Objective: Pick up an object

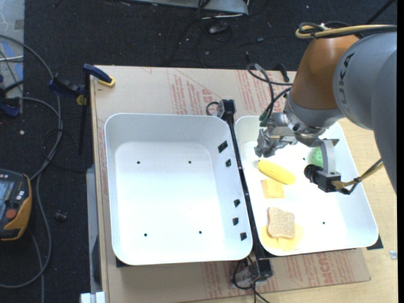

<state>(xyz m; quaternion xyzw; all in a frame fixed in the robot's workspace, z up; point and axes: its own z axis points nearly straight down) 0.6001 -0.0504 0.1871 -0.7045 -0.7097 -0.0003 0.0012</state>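
You are looking down on two white bins side by side on the bench. The left bin [170, 188] sits at about nine o'clock from the arm's wrist; the right bin [353, 216] lies under the arm.

The grey arm [372, 74] with its orange band comes in from three o'clock, and its gripper [268, 145] hangs low over the upper part of the right bin, close to the divide between the bins. The fingers are dark and bunched against the wrist hardware, so you cannot tell whether they are spread or closed, and nothing is seen between them.

Just at five o'clock from the gripper lies a yellow banana-shaped object [276, 172], near the fingertips; contact cannot be judged. Directly at six o'clock from that sits a small pale yellow square piece [273, 189], just beside it. Further toward six o'clock, near the bin's lower edge, a slice of toast [281, 222] rests on a yellow flat piece [285, 240]. At three o'clock from the banana shape, a green object [315, 157] peeks out, partly hidden behind a black fitting [320, 177] on the arm.
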